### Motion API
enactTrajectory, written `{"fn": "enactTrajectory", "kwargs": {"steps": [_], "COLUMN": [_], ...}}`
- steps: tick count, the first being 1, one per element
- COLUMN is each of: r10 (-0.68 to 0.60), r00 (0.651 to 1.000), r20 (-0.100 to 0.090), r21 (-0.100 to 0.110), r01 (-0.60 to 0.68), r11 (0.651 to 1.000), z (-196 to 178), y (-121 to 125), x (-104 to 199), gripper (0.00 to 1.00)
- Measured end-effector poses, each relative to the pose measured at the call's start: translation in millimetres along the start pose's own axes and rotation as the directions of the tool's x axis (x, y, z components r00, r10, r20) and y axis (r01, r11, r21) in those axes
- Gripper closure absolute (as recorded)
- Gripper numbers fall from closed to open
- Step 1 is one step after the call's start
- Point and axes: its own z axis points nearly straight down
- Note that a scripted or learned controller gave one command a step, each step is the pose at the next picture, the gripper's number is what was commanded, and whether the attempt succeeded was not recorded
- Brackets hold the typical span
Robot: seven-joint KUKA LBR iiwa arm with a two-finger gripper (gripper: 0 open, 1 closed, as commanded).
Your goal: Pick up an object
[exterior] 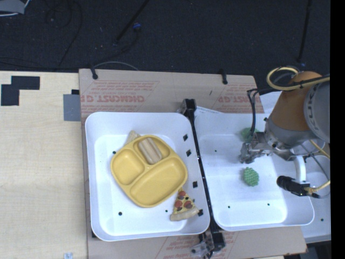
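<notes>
A green knobbly ball (250, 176) lies in the middle of the right bin (269, 212). My gripper (249, 153) hangs just above and slightly left of it, apart from it, at the end of the grey arm with the orange band (294, 109). A second green object (246, 133) peeks out behind the gripper near the bin's back, partly hidden. The left bin (102, 198) holds a yellow divided plate (153, 182) with a tan bread-like piece (150, 149) in its top compartment. A toy pizza slice (184, 206) lies beside the plate at the lower right.
A black divider (197, 161) runs between the two bins. A black cable end (294, 186) hangs over the right bin's right side. Cardboard (161, 90) lies under the bins, and a wooden bench top (38, 171) spreads to the left.
</notes>
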Motion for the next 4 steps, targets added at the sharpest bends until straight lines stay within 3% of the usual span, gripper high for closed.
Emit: {"fn": "enactTrajectory", "kwargs": {"steps": [3,4], "r10": [-0.002,-0.004], "r00": [1.0,1.0], "r20": [0.002,-0.001], "r21": [-0.009,-0.002], "r01": [0.002,0.004], "r11": [1.0,1.0], "z": [-176.0,-174.9], "y": [4.1,-5.7], "x": [8.0,56.0], "gripper": [1.0,1.0]}}
